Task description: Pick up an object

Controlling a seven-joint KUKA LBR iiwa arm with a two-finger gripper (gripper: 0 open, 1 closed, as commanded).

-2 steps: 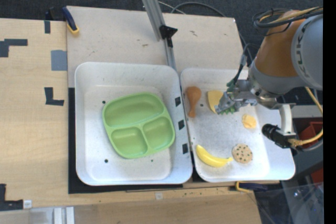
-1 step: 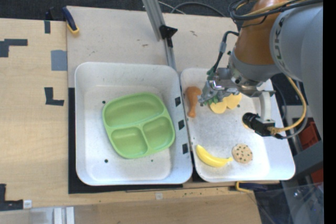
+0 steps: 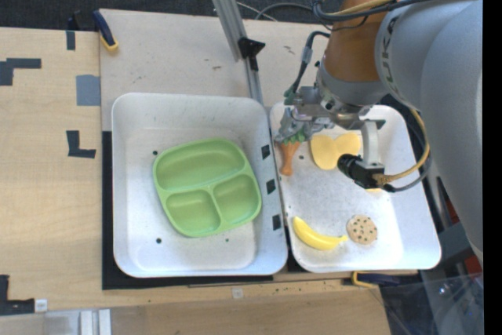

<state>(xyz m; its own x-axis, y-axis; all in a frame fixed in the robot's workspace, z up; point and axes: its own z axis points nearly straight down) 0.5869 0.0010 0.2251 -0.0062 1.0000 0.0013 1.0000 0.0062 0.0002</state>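
Note:
In the right bin [image 3: 408,247] lie several toy foods. An orange carrot [image 3: 286,157] with a green top rests by the bin's left wall. A flat yellow piece [image 3: 331,151] lies just right of it. A banana [image 3: 316,235] and a round cookie [image 3: 361,229] sit near the front. My gripper [image 3: 295,125] hangs low over the carrot's green top, at the back left of this bin. The wrist hides the gap between gripper and carrot, and I cannot tell whether they touch.
The left bin [image 3: 129,169] holds a green divided plate [image 3: 207,186]. A grey metal post [image 3: 227,4] slants up behind the bins. The bulky arm [image 3: 439,67] covers the right bin's back right part.

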